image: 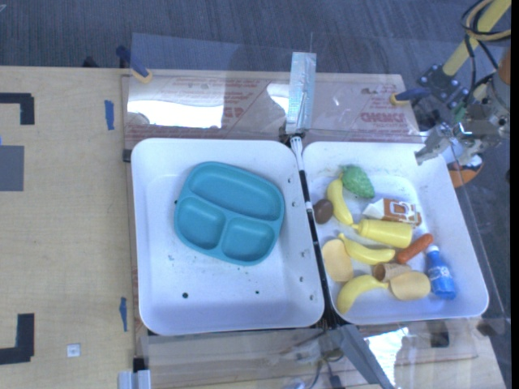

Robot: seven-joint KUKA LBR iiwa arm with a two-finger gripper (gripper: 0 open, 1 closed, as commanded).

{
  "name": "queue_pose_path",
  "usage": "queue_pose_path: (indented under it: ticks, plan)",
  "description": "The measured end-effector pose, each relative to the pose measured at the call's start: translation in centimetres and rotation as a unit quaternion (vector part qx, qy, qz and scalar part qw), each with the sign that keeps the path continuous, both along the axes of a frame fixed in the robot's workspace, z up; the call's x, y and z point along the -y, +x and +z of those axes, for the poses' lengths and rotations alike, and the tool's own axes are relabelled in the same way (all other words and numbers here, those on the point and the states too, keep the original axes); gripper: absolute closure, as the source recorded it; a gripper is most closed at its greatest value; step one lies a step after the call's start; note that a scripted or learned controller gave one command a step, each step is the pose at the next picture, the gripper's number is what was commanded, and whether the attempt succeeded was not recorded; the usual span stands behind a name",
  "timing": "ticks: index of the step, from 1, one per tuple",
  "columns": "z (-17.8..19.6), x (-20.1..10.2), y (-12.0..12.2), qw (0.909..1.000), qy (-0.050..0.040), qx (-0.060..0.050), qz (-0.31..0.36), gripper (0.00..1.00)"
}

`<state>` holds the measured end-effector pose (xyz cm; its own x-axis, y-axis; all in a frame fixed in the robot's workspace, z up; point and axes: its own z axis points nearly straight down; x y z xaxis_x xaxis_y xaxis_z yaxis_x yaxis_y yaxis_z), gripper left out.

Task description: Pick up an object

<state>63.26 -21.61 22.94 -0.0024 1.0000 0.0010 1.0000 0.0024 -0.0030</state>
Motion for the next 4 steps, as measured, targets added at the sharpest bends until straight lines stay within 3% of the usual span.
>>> queue_pose_path:
  ticks: [1, 2, 3, 4]
  plan:
    - [-8.6, -5.9, -1.5, 0.9896, 0.0004, -0.003, -0.144, 0.0]
    - [-14.3, -8.2, -2.6, 0.9999, -0.0009, 0.004, 0.012, 0.0]
    - [-7.8, -8.1, -0.6, 0.9975, -0.0013, 0.004, 0.07, 0.0]
    - [-4.9, -4.2, 1.5, 0.9877, -0.0023, 0.004, 0.156, 0.0]
